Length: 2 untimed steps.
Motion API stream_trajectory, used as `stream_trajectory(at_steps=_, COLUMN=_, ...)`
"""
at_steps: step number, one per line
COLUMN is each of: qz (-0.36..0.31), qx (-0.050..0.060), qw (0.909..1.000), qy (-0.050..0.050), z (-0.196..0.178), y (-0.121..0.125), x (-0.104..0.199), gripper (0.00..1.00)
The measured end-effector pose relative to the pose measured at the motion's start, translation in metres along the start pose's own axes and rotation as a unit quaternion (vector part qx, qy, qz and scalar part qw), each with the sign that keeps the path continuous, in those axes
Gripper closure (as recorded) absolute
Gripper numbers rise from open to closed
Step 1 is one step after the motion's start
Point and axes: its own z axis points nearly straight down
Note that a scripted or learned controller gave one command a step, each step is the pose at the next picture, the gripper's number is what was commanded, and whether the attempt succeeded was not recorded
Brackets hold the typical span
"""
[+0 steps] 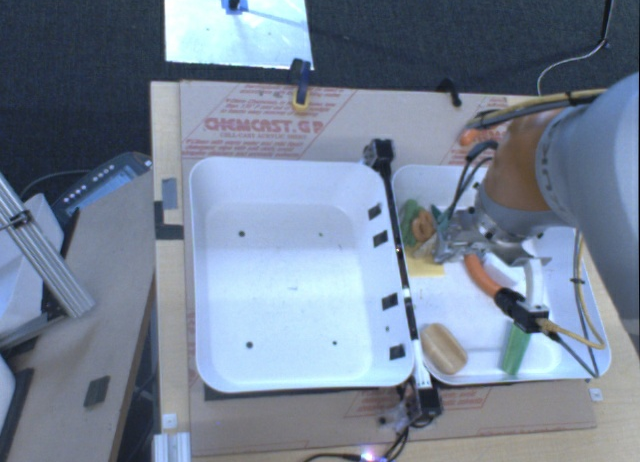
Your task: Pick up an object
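My gripper (452, 243) is low inside the right bin (580, 280), near its left side, with the grey arm (570, 165) covering the bin's back part. Just left of it lie a green and brown object (416, 220) and a flat yellow piece (428, 268). An orange carrot-like object (484, 277) lies just to its right, partly under the wrist. Toward the front of the bin sit a tan oval object (444, 347) and a green block (515, 348).
The left bin (290, 185) stands beside the right one, with a black clip strip (392, 250) along the wall between them. Cables (575, 335) trail from the wrist over the right bin's front corner. A yellow clamp (300, 100) sits at the bench's back edge.
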Motion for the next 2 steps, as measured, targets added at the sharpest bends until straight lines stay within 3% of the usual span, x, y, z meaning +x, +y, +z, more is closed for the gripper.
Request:
stream_trajectory(at_steps=1, qz=0.004, qx=0.006, qw=1.0, qy=0.001, z=0.001, y=-0.067, x=-0.013, gripper=1.0)
stream_trajectory(at_steps=2, qz=-0.001, qx=0.0, qw=1.0, qy=0.0, z=0.0, y=0.0, x=0.0, gripper=1.0)
